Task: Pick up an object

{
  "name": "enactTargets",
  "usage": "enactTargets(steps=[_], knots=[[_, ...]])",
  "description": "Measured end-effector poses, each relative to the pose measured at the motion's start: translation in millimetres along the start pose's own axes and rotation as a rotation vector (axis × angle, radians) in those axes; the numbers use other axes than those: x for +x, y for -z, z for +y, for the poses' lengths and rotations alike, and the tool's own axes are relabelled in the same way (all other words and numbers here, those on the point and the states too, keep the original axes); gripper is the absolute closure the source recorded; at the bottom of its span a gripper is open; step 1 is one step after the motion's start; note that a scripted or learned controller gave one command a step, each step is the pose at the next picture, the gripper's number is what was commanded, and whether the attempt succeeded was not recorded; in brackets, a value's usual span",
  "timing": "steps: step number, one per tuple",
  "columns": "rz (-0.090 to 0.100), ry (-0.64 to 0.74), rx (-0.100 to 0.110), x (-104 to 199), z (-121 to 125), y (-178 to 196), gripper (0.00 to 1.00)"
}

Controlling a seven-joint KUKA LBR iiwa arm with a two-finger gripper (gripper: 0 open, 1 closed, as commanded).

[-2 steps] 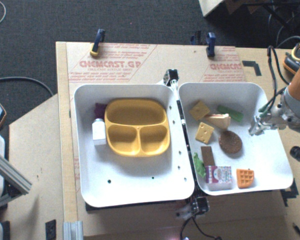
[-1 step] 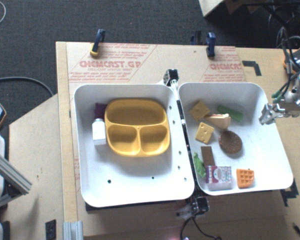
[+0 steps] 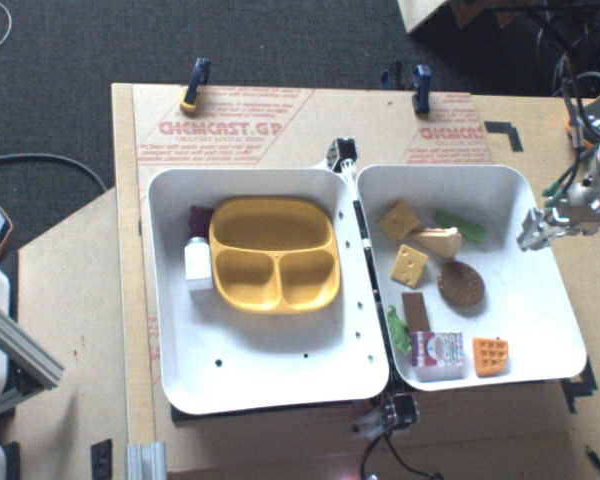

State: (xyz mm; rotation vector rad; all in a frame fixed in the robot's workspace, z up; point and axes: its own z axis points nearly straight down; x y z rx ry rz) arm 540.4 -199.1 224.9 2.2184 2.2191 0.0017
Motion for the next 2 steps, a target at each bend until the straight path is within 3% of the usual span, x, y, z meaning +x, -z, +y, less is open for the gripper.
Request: enactTargets(steps=[2], knots=[[0.004,0.006,0.005,99.5,26.6,-12.6,1.00]])
